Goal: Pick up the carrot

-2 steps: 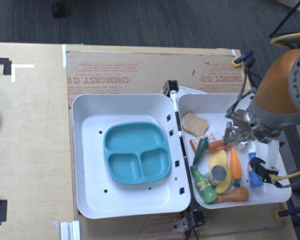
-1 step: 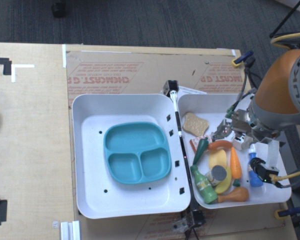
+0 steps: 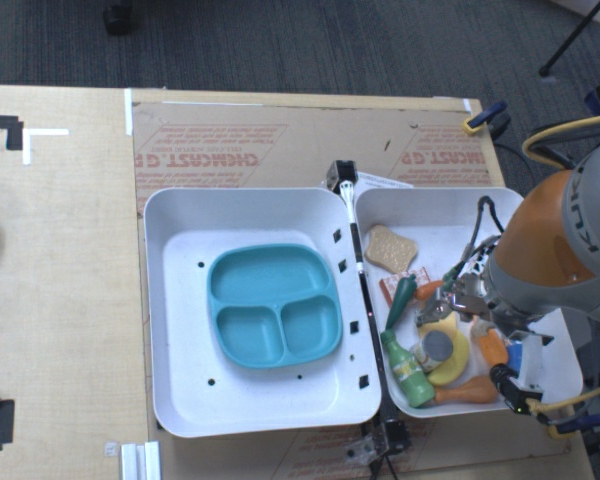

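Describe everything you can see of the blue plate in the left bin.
The blue plate is a rounded square of smooth, plastic-looking turquoise with three compartments: one wide section across the far side and two smaller ones across the near side. It lies flat, right way up, near the middle of the left bin, resting on the bin floor. Nothing lies in it or touches it.

A robot lab: a wooden bench [image 3: 60, 298] on grey carpet [image 3: 280, 28], cardboard sheet [image 3: 280, 143], clamps, cables and toy food.
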Controlling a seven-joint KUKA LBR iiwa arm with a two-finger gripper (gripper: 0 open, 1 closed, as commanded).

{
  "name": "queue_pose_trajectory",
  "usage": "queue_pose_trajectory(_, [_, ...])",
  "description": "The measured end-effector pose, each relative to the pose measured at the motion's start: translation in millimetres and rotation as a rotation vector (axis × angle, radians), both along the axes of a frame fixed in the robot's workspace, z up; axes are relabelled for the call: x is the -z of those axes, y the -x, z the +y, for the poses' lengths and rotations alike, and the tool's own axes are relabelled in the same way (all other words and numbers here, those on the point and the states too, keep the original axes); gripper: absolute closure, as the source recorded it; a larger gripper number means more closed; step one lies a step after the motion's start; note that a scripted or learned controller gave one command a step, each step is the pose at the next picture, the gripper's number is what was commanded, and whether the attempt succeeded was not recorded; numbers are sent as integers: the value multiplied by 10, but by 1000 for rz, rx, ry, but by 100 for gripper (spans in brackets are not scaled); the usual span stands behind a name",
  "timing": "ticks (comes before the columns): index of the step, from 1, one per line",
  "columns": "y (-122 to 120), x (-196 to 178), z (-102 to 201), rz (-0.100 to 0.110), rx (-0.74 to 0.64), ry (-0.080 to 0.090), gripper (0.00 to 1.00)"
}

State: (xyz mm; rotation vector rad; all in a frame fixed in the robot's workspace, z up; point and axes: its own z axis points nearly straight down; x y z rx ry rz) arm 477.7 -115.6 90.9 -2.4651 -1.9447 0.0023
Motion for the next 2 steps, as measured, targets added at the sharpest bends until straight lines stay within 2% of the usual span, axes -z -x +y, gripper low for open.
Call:
queue_pose_trajectory(1, [-28, -19, -711, -4, -80, -9, 0])
queue_pose_trajectory(2, [-21, -15, -844, 7, -286, -38, 0])
